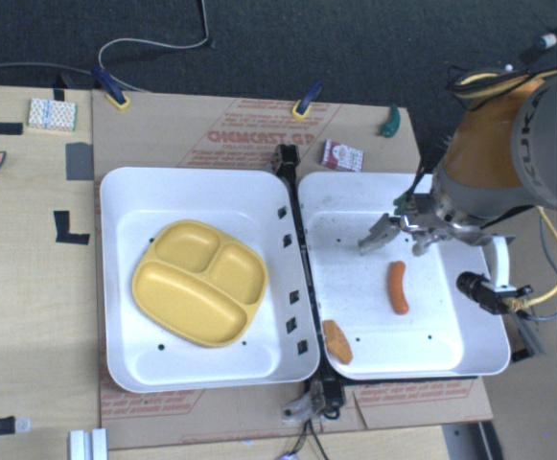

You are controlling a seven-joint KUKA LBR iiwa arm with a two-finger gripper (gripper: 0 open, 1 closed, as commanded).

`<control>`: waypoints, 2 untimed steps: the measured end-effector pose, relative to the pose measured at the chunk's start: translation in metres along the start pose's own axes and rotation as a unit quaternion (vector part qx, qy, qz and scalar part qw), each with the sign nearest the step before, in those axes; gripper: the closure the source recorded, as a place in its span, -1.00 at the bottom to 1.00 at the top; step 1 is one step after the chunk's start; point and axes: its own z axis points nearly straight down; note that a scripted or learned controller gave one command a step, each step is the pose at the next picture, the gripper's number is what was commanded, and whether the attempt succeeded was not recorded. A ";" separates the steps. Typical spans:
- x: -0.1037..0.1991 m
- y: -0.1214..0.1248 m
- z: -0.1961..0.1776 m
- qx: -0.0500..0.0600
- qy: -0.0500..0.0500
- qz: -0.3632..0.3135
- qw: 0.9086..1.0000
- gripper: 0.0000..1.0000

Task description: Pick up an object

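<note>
A brown bench (211,142) holds two white bins. The right bin (355,353) has a sausage (398,287) in it, just below the gripper (398,240). The gripper's two fingers are spread open with nothing between them. A small orange bit (336,341) lies near the bin's lower left corner. A yellow tray (199,281) sits in the left bin (125,353).

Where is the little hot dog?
The hot dog lies in the right bin, just below the claw, up and right of the orange food piece.
</note>
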 end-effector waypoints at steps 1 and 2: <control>-0.040 -0.001 0.099 -0.002 -0.001 0.001 1.000 -1.00; -0.041 -0.001 0.090 -0.003 -0.002 0.001 1.000 1.00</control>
